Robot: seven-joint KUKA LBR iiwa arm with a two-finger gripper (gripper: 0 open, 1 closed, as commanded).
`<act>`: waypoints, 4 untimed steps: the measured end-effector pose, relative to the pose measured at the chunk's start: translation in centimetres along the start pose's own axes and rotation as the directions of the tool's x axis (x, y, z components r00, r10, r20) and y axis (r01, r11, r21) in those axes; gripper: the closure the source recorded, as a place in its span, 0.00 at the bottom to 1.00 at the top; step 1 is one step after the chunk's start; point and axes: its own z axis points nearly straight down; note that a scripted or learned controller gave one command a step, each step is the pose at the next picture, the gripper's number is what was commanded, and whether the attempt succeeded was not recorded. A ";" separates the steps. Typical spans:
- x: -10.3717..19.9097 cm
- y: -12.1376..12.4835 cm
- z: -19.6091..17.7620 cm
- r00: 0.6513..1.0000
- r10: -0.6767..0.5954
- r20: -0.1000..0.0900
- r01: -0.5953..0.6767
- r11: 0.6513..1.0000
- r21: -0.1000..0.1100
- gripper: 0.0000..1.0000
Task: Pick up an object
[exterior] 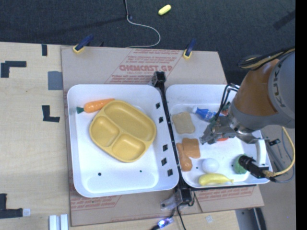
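While gripper [213, 134] hovers, banana [215, 178] lies left-right.

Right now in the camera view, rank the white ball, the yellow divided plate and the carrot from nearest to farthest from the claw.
1. White ball, right bin, just below the claw.
2. Yellow divided plate, left bin's middle.
3. Carrot, left bin's upper left, beside the plate.

The left bin [76, 176] holds a tray [123, 130] with a carrot [98, 105] behind it; the right bin [192, 92] holds a banana [214, 178] and a ball [209, 165].
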 end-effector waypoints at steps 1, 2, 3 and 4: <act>-0.5 0.2 -6.2 1.000 0.000 0.001 0.000 1.000 -0.002 1.00; -0.4 0.2 -6.6 1.000 0.000 -0.001 0.000 1.000 0.004 1.00; 5.1 -2.3 -6.4 1.000 -0.003 -0.002 0.003 1.000 0.007 1.00; 9.4 -2.6 -5.6 1.000 -0.003 -0.002 0.003 1.000 0.007 1.00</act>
